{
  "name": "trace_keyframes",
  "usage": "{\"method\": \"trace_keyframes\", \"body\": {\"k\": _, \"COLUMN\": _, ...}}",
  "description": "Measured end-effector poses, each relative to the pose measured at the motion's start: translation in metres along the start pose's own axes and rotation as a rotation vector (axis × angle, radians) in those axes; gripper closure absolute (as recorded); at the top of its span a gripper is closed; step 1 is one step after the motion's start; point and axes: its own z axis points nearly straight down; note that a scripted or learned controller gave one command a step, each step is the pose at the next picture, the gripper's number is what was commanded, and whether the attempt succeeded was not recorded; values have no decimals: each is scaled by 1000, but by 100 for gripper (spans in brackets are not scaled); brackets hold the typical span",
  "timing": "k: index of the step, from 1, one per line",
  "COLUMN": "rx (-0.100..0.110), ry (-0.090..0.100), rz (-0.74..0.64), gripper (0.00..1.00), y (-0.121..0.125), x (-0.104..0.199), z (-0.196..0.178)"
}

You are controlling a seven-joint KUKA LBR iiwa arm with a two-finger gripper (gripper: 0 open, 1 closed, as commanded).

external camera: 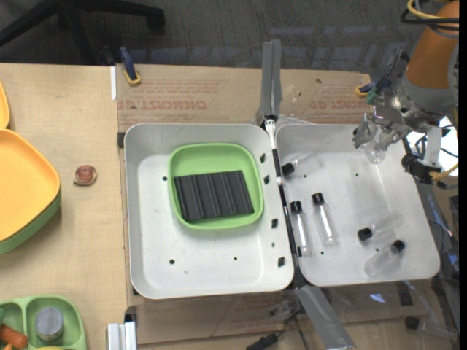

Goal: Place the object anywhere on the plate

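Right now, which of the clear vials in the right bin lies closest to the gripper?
The vial at the bin's top-left, lying nearly crosswise with its black cap toward the divider; the others sit lower, farther from the gripper.

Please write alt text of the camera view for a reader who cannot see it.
The claw hangs over the right bin's far corner, above several clear black-capped vials. The left bin holds a green plate with a dark ridged pad on it.

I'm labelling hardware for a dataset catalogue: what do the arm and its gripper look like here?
The arm has a broad orange section with grey metal below it at the wrist. Yellow and blue cables loop around it, and a black cable hangs at its side. The gripper is pale, silvery metal, small against the white bin.
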Motion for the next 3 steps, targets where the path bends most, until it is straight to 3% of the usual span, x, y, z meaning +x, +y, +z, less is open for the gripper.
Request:
{"method": "trace_keyframes", "body": {"k": 1, "rx": 0, "ry": 0, "rz": 0, "gripper": 0, "y": 0, "x": 0, "z": 0}}
{"method": "trace_keyframes", "body": {"k": 2, "rx": -3, "ry": 0, "rz": 138, "gripper": 0, "y": 21, "x": -45, "z": -22}}
{"method": "trace_keyframes", "body": {"k": 3, "rx": -2, "ry": 1, "rz": 316, "gripper": 0, "y": 16, "x": -47, "z": -56}}
